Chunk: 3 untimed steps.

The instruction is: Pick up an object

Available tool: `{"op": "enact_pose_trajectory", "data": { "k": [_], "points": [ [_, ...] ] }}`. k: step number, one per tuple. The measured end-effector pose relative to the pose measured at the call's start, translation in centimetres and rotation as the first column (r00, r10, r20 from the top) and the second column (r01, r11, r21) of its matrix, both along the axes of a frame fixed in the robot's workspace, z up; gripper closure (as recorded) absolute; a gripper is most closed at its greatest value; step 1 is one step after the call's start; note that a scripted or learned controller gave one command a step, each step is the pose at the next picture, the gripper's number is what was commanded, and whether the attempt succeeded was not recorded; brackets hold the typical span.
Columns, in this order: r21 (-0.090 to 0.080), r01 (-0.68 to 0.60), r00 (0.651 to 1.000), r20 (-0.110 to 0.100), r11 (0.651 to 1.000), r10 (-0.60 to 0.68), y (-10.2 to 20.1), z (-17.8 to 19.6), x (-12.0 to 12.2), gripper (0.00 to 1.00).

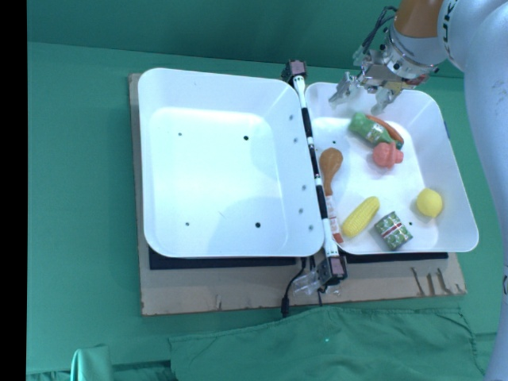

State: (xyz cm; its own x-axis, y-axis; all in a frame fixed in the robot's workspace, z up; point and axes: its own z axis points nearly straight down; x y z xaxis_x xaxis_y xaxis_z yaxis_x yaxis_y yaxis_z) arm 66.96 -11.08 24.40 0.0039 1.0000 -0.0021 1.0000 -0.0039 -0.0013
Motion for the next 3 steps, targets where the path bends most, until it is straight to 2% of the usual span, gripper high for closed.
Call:
{"op": "enact_pose_trajectory", "data": {
  "k": [1,2,3],
  "points": [
    [-0.001,-0.001,1.000,0.005,1.000,0.001,0.8,-4.9,0.3,0.00],
    [-0.001,-0.002,1.000,0.003,1.000,0.002,0.6,-6.0,0.4,0.00],
    [-0.005,0.001,1.000,0.017,1.000,-0.001,0.4,-4.4,0.7,1.00]
  ]
}}
